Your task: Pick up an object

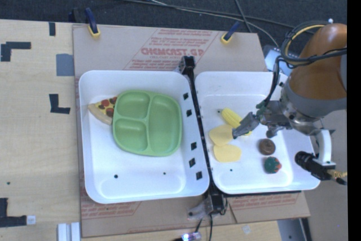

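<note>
Pincer (243,128) hovering over the right bin (248,84).
Whether it is parted or closed, I cannot tell; it is hanging above yellow toy pieces (224,144), while a brown piece (267,147) and a green piece (273,164) are lying nearby.

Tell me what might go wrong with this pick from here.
The tool hangs over the yellow pieces, which lie flat and overlapping, so it could slide off or drag two together. The corn cob lies right beside them and might get knocked. The brown piece and green ball sit close together too.
</note>
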Controlling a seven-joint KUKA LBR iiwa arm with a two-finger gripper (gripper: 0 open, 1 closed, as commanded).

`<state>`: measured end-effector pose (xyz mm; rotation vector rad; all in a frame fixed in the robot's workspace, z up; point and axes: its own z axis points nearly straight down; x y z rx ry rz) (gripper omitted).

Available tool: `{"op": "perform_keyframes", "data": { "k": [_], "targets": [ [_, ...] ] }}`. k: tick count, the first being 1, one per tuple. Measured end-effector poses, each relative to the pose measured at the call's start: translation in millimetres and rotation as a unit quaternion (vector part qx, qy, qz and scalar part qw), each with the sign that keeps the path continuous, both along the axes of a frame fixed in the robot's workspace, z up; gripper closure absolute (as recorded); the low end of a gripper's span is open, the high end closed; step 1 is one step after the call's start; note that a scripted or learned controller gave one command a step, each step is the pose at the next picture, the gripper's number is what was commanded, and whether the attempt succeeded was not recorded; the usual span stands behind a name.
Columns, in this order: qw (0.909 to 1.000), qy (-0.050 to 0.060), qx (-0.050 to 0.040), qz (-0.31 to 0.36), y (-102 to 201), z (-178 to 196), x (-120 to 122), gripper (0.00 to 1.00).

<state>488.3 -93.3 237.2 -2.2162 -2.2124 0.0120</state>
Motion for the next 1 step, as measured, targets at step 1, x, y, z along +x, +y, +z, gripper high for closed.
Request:
{"op": "perform_keyframes", "data": {
  "k": [1],
  "targets": [
    [1.0,-0.005,-0.0006,0.002,0.1,5.0,2.2,0.0]
  ]
}}
